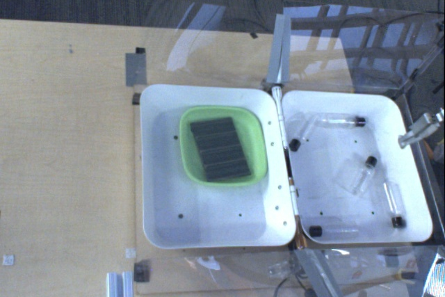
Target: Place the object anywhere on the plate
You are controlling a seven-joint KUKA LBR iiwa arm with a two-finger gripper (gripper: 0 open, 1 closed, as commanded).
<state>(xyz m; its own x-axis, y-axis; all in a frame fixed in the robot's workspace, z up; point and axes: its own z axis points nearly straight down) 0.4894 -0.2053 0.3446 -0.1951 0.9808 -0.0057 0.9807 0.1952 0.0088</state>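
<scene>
- The end effector (421, 129) pokes in at the right edge of the view, over the right rim of the right bin (410, 219). Only a grey sliver of it shows, so whether it's spread or pressed together, can't tell. Nothing visible is held in it.
- Below and to its left, the right bin has a handful of clear vials with black caps (361, 174) scattered about, lying at all sorts of angles, mostly apart from each other.
- Across the divider, the left bin (160, 219) carries the green plate (259, 149), sitting in the far half of it.
- The dark ridged slab (220, 149) lies flat on the plate, fully inside its rim, roughly centred. Assuming that's the object, the placing looks done: it's on the plate and the end effector is well apart from it.
- What's left, as far as this shows: pretty much nothing, unless one of the vials is the real target, which can't be ruled out here.
- Orientation: the slab's long axis runs far-to-near in the view, with the near end leaning a bit toward the right bin. Its ridges run across the short way.
- All of it sits on the tan worktop (62, 149).
</scene>
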